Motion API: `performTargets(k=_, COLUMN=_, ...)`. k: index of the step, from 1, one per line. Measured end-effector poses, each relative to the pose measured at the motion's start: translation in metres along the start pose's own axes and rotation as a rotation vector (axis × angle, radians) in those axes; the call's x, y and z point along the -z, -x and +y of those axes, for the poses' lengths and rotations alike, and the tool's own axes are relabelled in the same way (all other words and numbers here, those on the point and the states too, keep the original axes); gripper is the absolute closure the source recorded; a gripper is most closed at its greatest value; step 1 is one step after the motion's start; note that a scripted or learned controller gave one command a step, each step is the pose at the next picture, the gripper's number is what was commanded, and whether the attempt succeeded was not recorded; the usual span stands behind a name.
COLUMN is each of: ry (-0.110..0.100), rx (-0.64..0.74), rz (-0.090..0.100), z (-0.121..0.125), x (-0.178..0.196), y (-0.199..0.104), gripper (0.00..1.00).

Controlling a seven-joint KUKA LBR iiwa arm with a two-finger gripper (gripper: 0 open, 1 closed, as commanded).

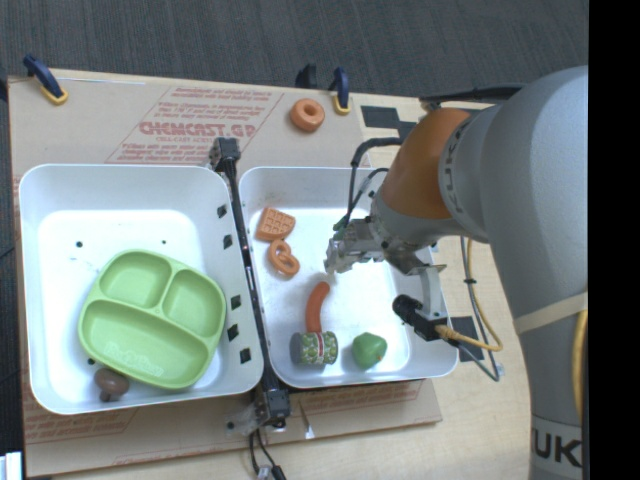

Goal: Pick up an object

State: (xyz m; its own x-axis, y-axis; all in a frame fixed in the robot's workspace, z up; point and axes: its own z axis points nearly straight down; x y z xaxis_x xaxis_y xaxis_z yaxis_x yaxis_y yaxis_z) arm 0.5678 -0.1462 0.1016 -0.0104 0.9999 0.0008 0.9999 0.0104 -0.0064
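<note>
We can't tell how the fingers stand; the gripper is small and blurred under the wrist, hanging over the middle of the right bin, nothing visibly held; no object sits between anything we can make out.

Candidates all lie in that bin: sausage just below-left of the gripper, the nearest; pretzel to its left; waffle above that, near the bin divider; striped roll and green lump along the near wall.

Risks as we judge them: sausage is thin and slanted, so a descent slightly off-axis likely pushes or rolls it rather than pinching it; its lower end nearly touches the striped roll, so a finger could land on both and nudge them; waffle lies flat and may give no purchase; items by the wall leave little finger room; cables by the wrist could snag the bin rim.

Further out: green divided plate and brown lump in the left bin; orange ring on the board behind, well apart.
</note>
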Motion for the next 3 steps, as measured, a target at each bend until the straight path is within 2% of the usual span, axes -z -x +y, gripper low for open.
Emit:
performTargets(k=1, ry=0.007, rx=-0.004, rz=-0.001, z=-0.041, x=0.106, y=-0.029, gripper=1.0)
performTargets(k=2, ry=0.005, rx=-0.006, rz=-0.001, z=-0.084, x=0.12, y=-0.016, gripper=1.0)
performTargets(k=3, ry=0.005, rx=-0.005, rz=-0.001, z=-0.084, x=0.12, y=-0.016, gripper=0.0)
